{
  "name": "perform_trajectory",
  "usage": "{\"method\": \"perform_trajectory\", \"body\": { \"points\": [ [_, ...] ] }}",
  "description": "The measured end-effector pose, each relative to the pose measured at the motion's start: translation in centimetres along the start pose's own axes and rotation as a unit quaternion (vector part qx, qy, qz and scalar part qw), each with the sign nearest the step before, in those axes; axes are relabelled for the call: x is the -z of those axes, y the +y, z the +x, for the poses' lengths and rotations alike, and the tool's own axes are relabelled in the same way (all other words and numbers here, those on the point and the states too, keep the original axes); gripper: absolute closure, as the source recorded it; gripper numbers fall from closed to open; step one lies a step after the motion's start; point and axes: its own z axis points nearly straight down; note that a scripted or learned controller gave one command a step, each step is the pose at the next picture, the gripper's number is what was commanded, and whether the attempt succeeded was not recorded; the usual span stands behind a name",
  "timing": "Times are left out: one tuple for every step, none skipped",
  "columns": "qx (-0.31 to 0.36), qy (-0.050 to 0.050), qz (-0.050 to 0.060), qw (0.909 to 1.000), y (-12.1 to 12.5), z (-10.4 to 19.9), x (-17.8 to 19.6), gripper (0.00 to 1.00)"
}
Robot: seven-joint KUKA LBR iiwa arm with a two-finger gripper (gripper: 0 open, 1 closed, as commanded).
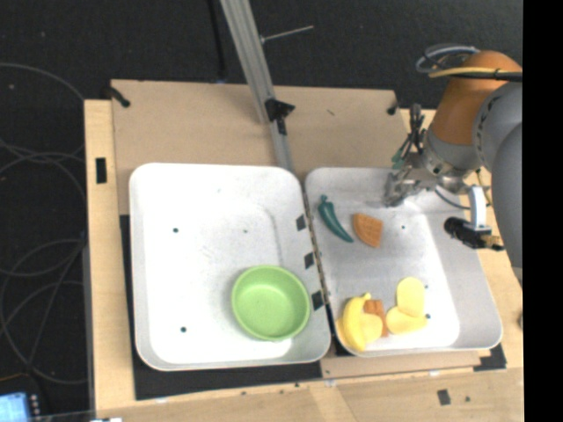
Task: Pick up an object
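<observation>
One orange wedge (369,229) is seen nearest the gripper (398,189), lying just down-left of it in the right bin (457,262); the claw's state cannot be told.

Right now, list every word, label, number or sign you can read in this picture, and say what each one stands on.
None: no text can be read in the camera view.
The round green plastic bowl, the yellow rubber duck, the orange wedge-shaped piece and the slim teal curved piece bear no visible markings.
The small bright blue patch at the lower left corner is too small and blurred to read.
</observation>
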Motion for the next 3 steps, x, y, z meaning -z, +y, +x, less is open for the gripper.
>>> {"method": "perform_trajectory", "body": {
  "points": [
    [-0.002,0.004,0.0,1.0,-0.4,0.1,6.3,1.0],
    [-0.002,0.003,-0.001,1.0,-0.4,-0.4,12.8,1.0],
    [0.0,0.003,-0.001,1.0,-0.3,-0.6,18.3,1.0]
  ]
}}
